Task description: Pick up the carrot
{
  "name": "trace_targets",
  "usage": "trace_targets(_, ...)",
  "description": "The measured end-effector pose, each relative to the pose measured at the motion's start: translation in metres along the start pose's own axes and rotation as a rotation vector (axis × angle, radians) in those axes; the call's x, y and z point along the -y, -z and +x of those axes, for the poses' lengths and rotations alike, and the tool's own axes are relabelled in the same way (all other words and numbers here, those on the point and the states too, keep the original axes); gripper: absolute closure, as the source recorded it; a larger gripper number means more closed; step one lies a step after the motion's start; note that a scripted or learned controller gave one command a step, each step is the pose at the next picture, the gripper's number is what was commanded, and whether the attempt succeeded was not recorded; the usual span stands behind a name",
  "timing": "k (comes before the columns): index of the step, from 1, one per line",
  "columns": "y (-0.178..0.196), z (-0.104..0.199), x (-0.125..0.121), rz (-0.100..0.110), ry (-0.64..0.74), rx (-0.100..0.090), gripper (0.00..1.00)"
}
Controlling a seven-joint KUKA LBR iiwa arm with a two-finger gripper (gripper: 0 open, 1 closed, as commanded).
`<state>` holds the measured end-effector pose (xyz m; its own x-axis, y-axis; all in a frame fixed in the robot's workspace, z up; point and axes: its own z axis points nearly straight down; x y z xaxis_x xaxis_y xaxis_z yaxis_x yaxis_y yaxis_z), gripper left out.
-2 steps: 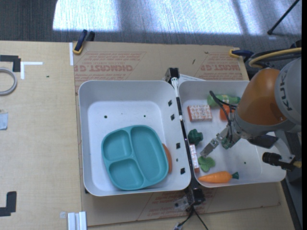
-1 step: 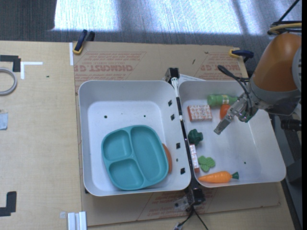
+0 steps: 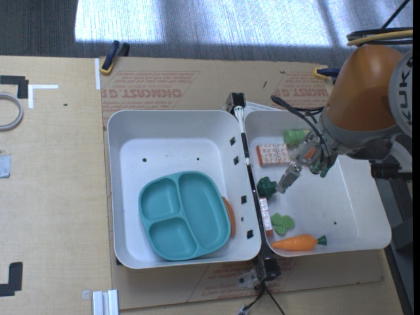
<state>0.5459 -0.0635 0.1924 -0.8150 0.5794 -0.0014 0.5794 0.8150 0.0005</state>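
Two shallow white plastic bins sit side by side on a cardboard-covered bench (image 3: 151,90). The left bin (image 3: 131,143) holds a teal divided plate (image 3: 185,214) with three compartments, and a sliver of something orange (image 3: 229,214) peeks out from under the plate's right edge. The right bin (image 3: 357,222) holds the carrot (image 3: 298,243), smooth and orange with a small green stub at its right end, lying flat along the near wall toward the near-left corner. Just beyond it lies a flat green leafy piece (image 3: 283,223), and farther on a dark green lump (image 3: 266,188) sits against the left wall. A small reddish printed box (image 3: 272,154) lies near the far-left corner with a pale green item (image 3: 295,136) beside it to the right. The gripper (image 3: 287,181) hangs over the middle of the right bin, tilted down toward the left, just beside the dark green lump and well apart from the carrot; whether it is open cannot be told, and nothing is seen in its grasp. A yellow-and-black clamp (image 3: 114,54) rests at the far edge of the bench.
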Motion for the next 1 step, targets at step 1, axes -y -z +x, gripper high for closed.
trace_targets(1,-0.0002,0.0725,-0.0138,0.001,-0.308,-0.001,0.0)
